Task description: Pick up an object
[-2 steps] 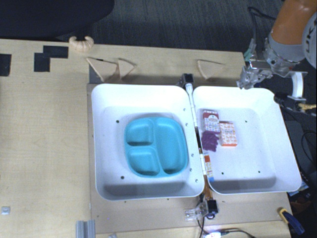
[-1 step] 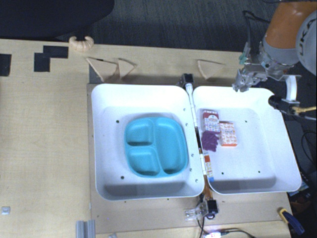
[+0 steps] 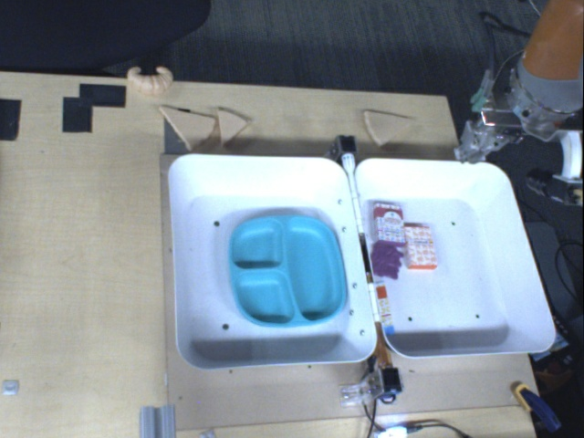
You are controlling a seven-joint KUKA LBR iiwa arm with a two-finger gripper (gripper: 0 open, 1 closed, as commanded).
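Camera view: small printed packets [image 3: 402, 241] lay in the right bin [image 3: 493, 199], near its left wall | wooden bench [image 3: 82, 272], dark floor beyond | left bin [image 3: 196, 245] held a blue divided tray [image 3: 287, 268] | gripper [image 3: 474, 142] hung above the right bin's far right corner, nothing in it, jaw gap unclear.
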